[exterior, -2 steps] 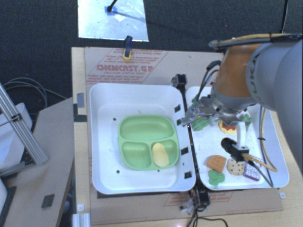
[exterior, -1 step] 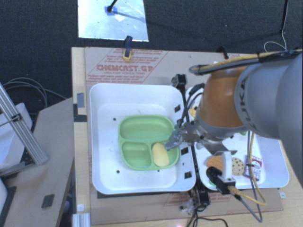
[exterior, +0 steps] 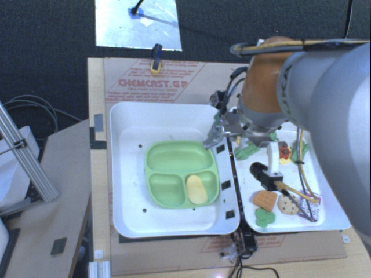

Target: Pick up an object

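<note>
Overhead, the jaws hover at the left bin's right rim, above the green tray; their state is unclear.

grey arm reaches in from the right, orange-banded wrist bent steeply downward.

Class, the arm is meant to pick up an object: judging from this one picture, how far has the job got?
Done: the arm has reached in, and its tool sits over the divider between the two bins. In hand: nothing shows in the tool. The yellow piece lies in the green tray in the left bin, and the cracker and other small items lie in the right bin. Left: the whole grasp and lift.
</note>
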Available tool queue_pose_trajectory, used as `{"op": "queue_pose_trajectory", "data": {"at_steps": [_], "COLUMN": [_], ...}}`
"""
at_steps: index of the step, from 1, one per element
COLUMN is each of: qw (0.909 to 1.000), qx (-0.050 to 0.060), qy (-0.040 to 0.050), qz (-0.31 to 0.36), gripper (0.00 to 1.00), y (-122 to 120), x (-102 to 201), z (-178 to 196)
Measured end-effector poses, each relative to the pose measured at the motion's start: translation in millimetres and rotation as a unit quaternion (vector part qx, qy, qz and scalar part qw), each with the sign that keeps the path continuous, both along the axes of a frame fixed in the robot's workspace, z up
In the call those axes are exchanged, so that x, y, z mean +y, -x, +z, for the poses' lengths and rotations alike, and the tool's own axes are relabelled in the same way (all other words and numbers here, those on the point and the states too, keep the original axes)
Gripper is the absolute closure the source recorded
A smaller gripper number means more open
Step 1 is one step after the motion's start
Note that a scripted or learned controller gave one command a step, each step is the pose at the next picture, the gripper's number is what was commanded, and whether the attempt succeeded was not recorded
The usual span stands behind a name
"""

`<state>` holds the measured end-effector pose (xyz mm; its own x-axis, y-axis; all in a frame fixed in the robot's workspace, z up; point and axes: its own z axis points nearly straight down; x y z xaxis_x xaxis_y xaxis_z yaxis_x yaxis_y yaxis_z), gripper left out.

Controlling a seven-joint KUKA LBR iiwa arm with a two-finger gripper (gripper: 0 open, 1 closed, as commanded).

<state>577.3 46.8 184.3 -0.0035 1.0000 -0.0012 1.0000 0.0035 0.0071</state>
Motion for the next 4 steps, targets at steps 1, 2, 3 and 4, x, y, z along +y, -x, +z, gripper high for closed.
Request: {"op": "queue_pose_trajectory", "data": {"at_steps": [1, 2, 3, 4], "qw": [1.0000, 1.0000, 1.0000, 1.0000], "qx": [0.003, -0.004, 0.000, 0.007], "qy": [0.0026, 0.0006, -0.0013, -0.0017], "qz": [-0.008, -0.002, 0.005, 0.003], "gripper": [0.00, 0.00, 0.00, 0.00], "y": [-16.5, 92.5, 89.4, 91.5], "x": [-169.2, -178.5, -93.5, -38.7], "z": [-38.1, 170.4, 183.3, 64.5]}}
